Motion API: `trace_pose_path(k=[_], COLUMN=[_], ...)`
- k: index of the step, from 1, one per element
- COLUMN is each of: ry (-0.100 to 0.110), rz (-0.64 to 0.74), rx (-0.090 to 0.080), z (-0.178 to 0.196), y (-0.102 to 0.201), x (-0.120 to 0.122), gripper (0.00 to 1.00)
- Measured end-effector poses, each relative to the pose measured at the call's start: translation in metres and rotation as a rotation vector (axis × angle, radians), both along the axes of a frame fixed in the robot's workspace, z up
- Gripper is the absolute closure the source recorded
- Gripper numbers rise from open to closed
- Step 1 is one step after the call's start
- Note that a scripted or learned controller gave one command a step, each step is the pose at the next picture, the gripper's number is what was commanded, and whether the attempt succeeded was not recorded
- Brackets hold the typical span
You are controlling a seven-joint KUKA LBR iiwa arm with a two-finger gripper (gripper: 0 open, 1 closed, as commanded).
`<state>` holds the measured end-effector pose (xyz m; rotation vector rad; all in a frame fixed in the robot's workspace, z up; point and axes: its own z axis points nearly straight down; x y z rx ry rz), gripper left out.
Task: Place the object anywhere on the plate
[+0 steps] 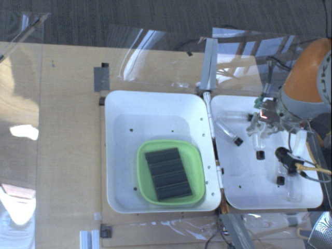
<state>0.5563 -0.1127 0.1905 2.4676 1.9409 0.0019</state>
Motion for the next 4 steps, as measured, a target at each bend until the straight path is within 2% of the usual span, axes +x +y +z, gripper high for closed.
trace_pose_path(k=[2, 3, 4], ry=[0.003, 0.001, 0.001], rz=[0.221, 0.352, 0.352], rx=[0.001, 0.001, 0.001], z=[-0.008, -0.007, -0.007], y=[0.122, 0.201, 0.201], x=[-0.069, -0.069, -0.069], gripper=[1.0, 1.0, 0.0])
